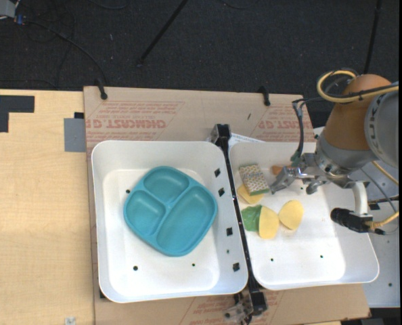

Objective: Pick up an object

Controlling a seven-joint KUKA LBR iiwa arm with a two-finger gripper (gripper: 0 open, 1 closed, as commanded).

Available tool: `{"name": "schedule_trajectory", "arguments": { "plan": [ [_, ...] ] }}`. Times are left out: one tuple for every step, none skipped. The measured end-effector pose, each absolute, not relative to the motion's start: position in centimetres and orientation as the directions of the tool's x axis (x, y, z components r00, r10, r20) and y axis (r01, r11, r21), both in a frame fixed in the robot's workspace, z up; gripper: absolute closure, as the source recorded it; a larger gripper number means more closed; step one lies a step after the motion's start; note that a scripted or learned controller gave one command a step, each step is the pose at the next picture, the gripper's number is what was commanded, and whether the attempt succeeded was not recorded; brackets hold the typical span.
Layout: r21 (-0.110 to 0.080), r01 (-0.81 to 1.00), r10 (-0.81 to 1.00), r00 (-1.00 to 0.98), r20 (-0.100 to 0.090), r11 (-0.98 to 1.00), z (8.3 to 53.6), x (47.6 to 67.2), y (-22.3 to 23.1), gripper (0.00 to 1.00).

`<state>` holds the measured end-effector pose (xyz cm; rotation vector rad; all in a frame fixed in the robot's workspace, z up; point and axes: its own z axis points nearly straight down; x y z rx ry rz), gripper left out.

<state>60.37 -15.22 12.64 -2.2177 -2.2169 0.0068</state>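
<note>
Dark carpet (187, 32) fills the top of my feed, with loose cables trailing across it. Below it sits the pale wooden bench (32, 215), and on that a sheet of printed cardboard (160, 117) that carries both bins.

Starting at the left, the left bin (109, 276) holds a teal divided plate (170, 210), lying flat near the middle, its three compartments facing up. A black divider (231, 202) runs between the two bins.

Moving across, the right bin (323, 266) has a small cluster in its upper left part. I see a speckled sponge-like block (253, 177) resting on a yellow piece (250, 195). Just below are a green piece (251, 217), a yellow wedge (269, 225) touching it, and another yellow piece (292, 214) just beside that.

Further right, the gripper (287, 177) hangs over the right bin, just right of the speckled block and above the yellow pieces. Its metal fingers (279, 181) point left toward the cluster and look spread a little, with nothing between them. Behind it the grey arm with its orange band (360, 114) comes in from the right.
</note>
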Motion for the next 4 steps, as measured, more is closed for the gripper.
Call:
{"name": "schedule_trajectory", "arguments": {
  "plan": [
    [-0.006, 1.0, 1.0, 0.001, 0.001, -0.001, 8.5, 60.3, -15.1, 0.0],
    [-0.006, 1.0, 1.0, 0.003, 0.001, -0.003, 9.8, 60.3, -15.2, 1.0],
    [0.001, 1.0, 1.0, 0.002, -0.001, -0.002, 14.4, 60.4, -16.0, 1.0],
    [0.002, 1.0, 1.0, -0.001, -0.001, 0.001, 20.0, 61.4, -16.6, 1.0]
  ]
}}
